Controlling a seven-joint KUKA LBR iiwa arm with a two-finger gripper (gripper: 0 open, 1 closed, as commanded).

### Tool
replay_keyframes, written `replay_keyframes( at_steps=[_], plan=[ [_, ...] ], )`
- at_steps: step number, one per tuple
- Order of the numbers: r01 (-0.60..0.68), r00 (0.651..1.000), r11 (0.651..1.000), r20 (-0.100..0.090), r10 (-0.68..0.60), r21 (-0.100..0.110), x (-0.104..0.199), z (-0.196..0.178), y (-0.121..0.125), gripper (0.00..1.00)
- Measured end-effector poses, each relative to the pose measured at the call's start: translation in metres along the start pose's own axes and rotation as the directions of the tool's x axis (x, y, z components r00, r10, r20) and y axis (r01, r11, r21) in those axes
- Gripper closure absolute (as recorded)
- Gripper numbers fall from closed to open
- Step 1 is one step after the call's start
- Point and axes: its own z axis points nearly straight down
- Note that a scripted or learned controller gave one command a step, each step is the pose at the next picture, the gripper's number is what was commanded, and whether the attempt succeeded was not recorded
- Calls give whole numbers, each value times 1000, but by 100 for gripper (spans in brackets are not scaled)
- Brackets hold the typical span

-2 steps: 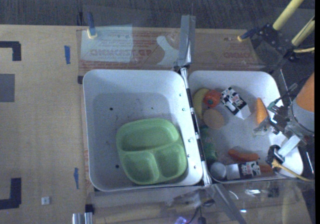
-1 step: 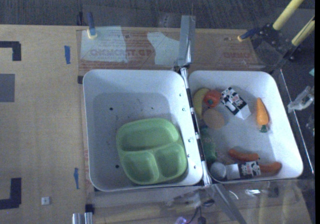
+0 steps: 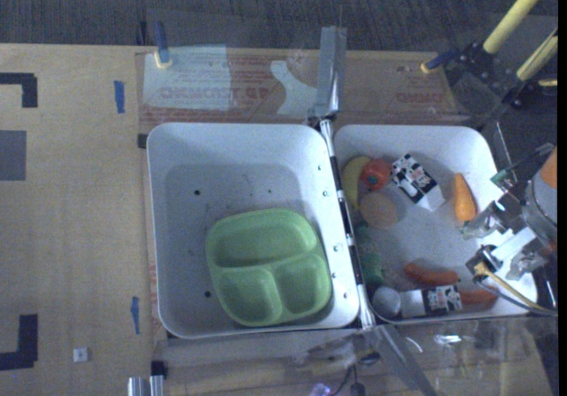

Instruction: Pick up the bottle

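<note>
From my remote seat I am watching the gripper point(image 3: 498, 252) hanging over the right rim of the right bin point(image 3: 461, 139), with the grey arm point(image 3: 545, 208) reaching in from the right edge. How the tool is set is something I cannot tell from here; the metal parts at the wrist are blurring together, and nothing is showing in its grasp. A yellow cable point(image 3: 514, 290) is curling below it near the bin's front right corner.

The bottle point(image 3: 418, 300) is lying on its side along the bin's front wall, well apart from the gripper, its grey cap pointing left toward the divider and its black-and-white label facing up. A red sausage-like piece point(image 3: 431, 275) is lying just behind it, and another red piece point(image 3: 478, 297) is sitting at its right end. An orange carrot point(image 3: 464, 197) is resting near the right wall, close to the tool. A small black-and-white carton point(image 3: 415, 180) is sitting tilted toward the middle back. To its left, a tomato point(image 3: 374, 174), a banana point(image 3: 353, 177) and a tan potato point(image 3: 379, 209) are crowding against the divider, with a green item point(image 3: 369, 263) lying in front of them.

In the left bin point(image 3: 177, 164), a green tray point(image 3: 267, 265) with three compartments is sitting toward the front right corner. Both bins are resting on a wooden bench point(image 3: 71, 235).
</note>
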Motion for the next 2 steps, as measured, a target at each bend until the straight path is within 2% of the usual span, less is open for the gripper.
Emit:
replay_keyframes(
  at_steps=[1, 2],
  plan=[
    [44, 999, 999, -3, -44, -1, 10, 68, -11, 0],
    [217, 976, 976, -1, -217, -1, 76, 24, -29, 0]
  ],
)
